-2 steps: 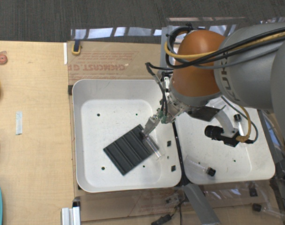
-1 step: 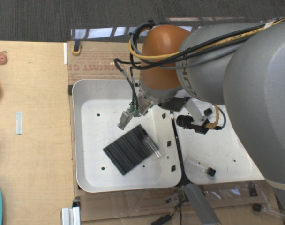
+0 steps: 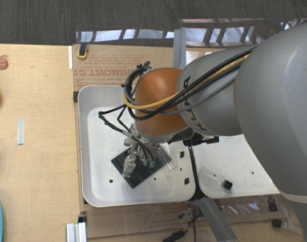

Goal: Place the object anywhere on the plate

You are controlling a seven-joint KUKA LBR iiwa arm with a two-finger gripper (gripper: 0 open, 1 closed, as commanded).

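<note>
- The grey arm [image 3: 254, 84] comes in from the right of the frame and covers most of the upper right; its orange band [image 3: 161, 102] sits over the back part of the left bin [image 3: 93, 135].
- The gripper [image 3: 136, 163] hangs below the band, low over the left bin's floor, right of its centre; wires and fittings crowd it, so I cannot tell how the fingers stand.
- A flat dark plate [image 3: 138, 174], a black square turned corner-on, lies on the left bin's floor directly under the gripper, closer to the front wall than the back.
- Left of the plate the bin floor is bare white up to the left wall, with only a small dark speck [image 3: 111, 180] on it.
- The plate's lower corner sits near the front rim but apart from it.
- A small clear object with a dark cap [image 3: 216, 180] lies on the floor of the right bin [image 3: 244, 185], in the lower middle of the frame, well apart from the plate, with the wall between the bins in between.
- A black cable [image 3: 110, 120] loops off the wrist over the left bin's upper half.
- The tan counter [image 3: 37, 135] stretches out to the left of the bins.
</note>
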